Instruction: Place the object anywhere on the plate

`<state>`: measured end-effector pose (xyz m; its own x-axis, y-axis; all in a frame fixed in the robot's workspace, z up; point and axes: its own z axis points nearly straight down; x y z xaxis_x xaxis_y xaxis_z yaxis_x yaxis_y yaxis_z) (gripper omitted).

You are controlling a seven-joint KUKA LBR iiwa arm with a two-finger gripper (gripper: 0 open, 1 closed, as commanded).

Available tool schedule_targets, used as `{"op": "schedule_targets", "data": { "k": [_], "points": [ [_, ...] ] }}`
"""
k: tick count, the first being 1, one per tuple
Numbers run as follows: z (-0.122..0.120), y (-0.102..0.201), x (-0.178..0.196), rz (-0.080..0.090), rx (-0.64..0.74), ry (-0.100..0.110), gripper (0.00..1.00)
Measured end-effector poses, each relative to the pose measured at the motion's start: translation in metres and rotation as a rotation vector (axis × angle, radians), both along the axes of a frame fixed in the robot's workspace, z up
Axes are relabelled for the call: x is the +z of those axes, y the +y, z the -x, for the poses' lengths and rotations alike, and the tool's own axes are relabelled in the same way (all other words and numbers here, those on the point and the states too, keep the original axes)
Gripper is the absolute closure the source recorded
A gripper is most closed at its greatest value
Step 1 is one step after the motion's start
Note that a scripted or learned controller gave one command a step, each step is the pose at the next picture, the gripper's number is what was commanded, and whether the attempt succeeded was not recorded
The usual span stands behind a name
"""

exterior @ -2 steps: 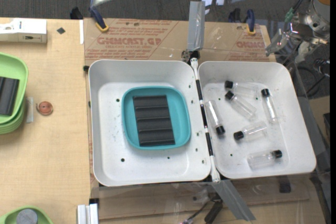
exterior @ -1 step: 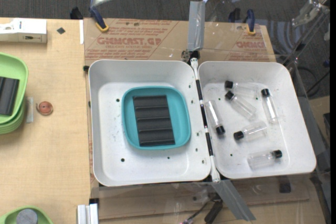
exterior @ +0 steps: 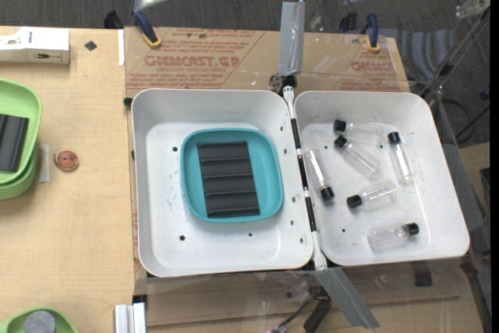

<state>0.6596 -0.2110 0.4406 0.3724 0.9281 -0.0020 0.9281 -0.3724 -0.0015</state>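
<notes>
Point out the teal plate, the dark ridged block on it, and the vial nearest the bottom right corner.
teal plate (exterior: 192,160): camera view, on its left rim.
dark ridged block (exterior: 228,178): camera view, on its middle ridge.
vial (exterior: 392,235): camera view, on its clear body.

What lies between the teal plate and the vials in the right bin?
In the camera view, the two bins' adjoining rims separate the teal plate from the vials.

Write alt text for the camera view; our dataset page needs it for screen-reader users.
Two shallow white bins sit side by side on a bench: the left bin holds a teal plate bearing a dark ridged insert, and the right bin holds six clear vials with black caps, scattered.
</notes>
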Motion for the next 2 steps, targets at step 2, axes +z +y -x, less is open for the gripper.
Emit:
{"op": "schedule_targets", "data": {
  "k": [2],
  "points": [
    [0.0,-0.001,-0.053,0.0,-0.167,0.001,0.0]
  ]
}}
